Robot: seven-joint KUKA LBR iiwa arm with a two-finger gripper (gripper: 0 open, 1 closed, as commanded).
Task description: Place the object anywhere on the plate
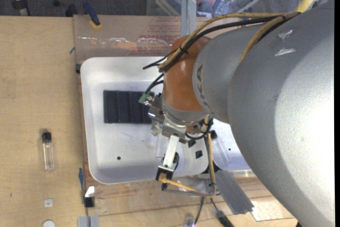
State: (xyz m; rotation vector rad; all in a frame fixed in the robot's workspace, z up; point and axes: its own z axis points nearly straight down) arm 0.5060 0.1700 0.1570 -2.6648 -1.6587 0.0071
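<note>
Black ribbed slab (pixel 126 107) lies flat on the floor of the left white bin (pixel 114 165), toward its far side, and its right end is hidden under the robot's wrist. The gripper (pixel 169 130) hangs over the bin just beside that end; I cannot tell its state because the arm covers it. A small glass vial (pixel 48 150) lies on the wooden bench (pixel 32 72), well apart from the bin.
</note>
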